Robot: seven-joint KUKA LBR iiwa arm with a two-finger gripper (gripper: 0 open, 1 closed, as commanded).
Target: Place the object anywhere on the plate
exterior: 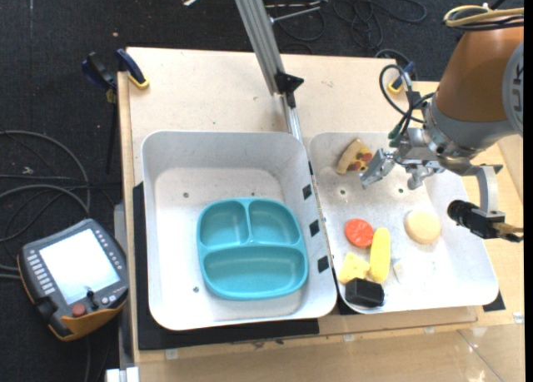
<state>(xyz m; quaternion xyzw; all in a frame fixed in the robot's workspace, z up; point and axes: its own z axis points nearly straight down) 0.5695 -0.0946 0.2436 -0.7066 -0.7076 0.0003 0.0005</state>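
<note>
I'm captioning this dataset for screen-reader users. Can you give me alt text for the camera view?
A grey-and-orange robot arm reaches in from the right, its gripper open above the right bin, beside a pizza slice. That bin also holds a tomato slice, corn cob and other toy food; the left bin holds a teal divided plate.

My grey KUKA arm with the orange band [479,60] reaches in from the right, its two-finger metal gripper [398,170] angled downward, fingers spread apart.
</note>
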